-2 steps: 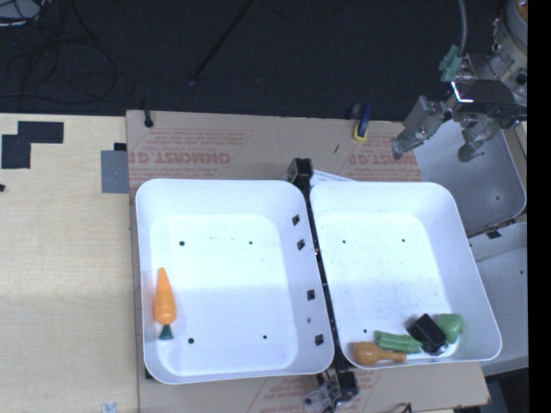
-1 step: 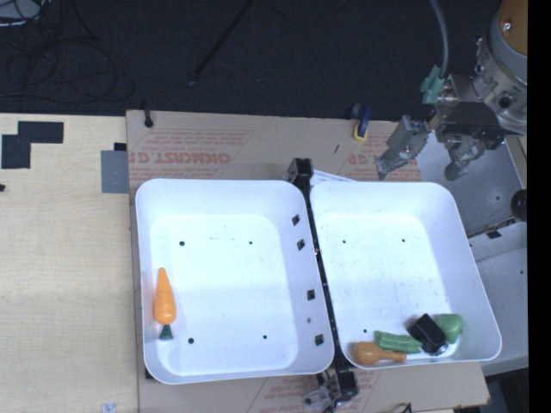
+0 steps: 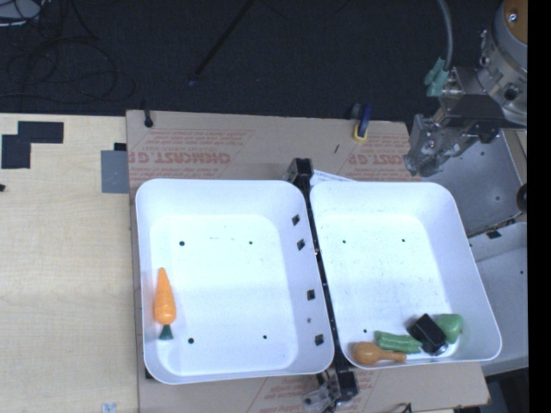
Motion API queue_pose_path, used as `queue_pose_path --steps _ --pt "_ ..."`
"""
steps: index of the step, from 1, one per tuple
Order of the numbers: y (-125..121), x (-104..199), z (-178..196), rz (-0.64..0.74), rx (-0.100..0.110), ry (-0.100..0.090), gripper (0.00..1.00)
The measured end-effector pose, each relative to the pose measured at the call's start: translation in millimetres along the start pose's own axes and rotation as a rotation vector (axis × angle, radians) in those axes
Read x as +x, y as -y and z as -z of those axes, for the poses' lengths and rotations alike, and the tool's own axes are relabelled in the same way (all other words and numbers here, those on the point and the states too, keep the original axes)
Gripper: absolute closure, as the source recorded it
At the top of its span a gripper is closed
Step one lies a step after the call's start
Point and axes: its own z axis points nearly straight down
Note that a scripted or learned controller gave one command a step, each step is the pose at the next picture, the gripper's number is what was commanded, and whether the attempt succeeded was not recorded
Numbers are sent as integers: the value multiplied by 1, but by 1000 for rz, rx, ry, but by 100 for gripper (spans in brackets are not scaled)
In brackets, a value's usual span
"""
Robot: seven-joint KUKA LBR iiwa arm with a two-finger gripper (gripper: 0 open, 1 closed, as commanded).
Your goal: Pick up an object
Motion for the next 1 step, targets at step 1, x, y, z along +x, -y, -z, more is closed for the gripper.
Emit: queue_pose_path --steps 1 --pt "16 -75 -29 -14 -2 1 100"
